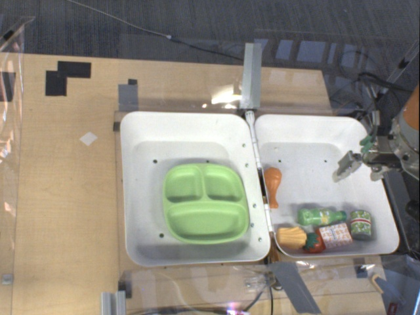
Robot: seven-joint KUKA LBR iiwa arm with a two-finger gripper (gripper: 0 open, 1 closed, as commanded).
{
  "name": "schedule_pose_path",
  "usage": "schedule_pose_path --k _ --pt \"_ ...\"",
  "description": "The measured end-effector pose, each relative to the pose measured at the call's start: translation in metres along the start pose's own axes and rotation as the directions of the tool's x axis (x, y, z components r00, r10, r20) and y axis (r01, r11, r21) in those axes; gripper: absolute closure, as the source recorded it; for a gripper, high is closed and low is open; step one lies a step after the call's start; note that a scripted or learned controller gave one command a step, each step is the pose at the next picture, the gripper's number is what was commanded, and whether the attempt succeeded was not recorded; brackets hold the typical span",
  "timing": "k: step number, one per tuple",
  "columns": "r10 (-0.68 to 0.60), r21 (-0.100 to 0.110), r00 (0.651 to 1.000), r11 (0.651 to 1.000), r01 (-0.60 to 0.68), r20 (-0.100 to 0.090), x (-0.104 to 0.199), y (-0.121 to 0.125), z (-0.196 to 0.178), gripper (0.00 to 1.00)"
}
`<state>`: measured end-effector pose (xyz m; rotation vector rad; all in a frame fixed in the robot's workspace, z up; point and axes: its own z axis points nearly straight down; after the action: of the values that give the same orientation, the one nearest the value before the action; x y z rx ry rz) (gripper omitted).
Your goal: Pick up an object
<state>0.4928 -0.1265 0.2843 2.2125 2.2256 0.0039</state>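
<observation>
Pincer (348, 167) sits at the right of the frame, over the upper right part of the right bin (308, 133), reaching in from the arm at the frame's right edge. Whether its fingers are spread or pressed together I cannot tell, since the tip is small and blurred; nothing is visibly caught in it.

Going from largest to smallest: the bench (72, 195) carries 2 white bins side by side. The left bin (141, 195) holds a green divided plate (205, 202) lying flat near its middle. The right bin holds the smaller things, all crowded along its lower edge and left wall: a green bottle (319, 216) lying on its side, a patterned box (334, 235) just below it, a small can (360, 224) at the lower right, an orange drumstick-shaped toy (272, 186) against the left wall, a yellow toy (292, 237) in the lower left corner, and a small red piece (314, 245) beside it.

By my reading, the step in hand is the approach: no object has been lifted, and the pincer hangs over bare bin floor, apart from every candidate. The next move calls for travel toward the lower part of the frame, to the cluster, then a descent onto 1 item. The can looks nearest. The crowding of bottle, box and can could spoil a clean grip.
</observation>
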Motion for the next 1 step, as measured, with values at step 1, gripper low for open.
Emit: schedule_pose_path --k 1 --pt "-0.07 0.001 0.998 0.998 0.07 -0.001 -0.0066 -0.0057 0.1021 0.0"
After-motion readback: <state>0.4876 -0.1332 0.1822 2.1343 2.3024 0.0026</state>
